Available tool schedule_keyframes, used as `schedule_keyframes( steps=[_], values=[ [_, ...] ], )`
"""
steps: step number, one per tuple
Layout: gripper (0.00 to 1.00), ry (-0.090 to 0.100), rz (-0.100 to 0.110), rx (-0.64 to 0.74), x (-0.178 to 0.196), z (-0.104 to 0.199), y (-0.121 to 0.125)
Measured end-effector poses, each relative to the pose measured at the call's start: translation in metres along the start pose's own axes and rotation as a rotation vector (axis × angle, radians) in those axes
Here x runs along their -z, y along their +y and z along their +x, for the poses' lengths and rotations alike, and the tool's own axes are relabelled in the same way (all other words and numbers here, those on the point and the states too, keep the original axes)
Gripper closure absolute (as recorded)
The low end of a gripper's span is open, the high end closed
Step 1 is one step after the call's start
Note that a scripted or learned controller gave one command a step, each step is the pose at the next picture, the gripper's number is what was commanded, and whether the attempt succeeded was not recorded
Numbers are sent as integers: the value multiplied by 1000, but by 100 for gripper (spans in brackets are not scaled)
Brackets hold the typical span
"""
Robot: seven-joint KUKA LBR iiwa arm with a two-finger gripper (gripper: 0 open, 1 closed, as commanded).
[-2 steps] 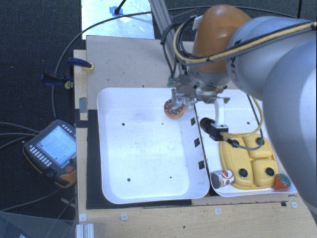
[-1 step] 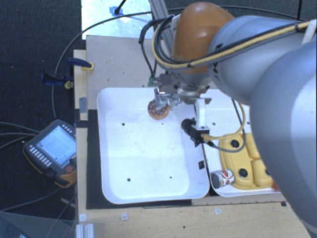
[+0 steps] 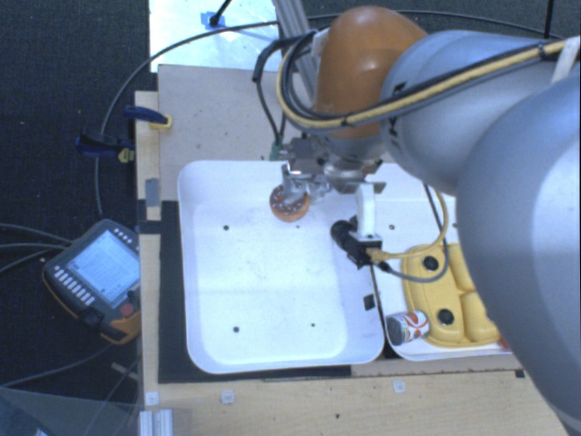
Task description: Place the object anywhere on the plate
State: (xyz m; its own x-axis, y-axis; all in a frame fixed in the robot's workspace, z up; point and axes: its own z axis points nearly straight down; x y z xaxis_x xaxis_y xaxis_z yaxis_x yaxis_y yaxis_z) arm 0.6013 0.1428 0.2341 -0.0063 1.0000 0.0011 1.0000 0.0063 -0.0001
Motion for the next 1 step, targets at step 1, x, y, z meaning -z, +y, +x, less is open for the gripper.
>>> schedule_keyframes(
  steps=[1],
  values=[
    [0,0,0,-1,0,0,0]
  ],
)
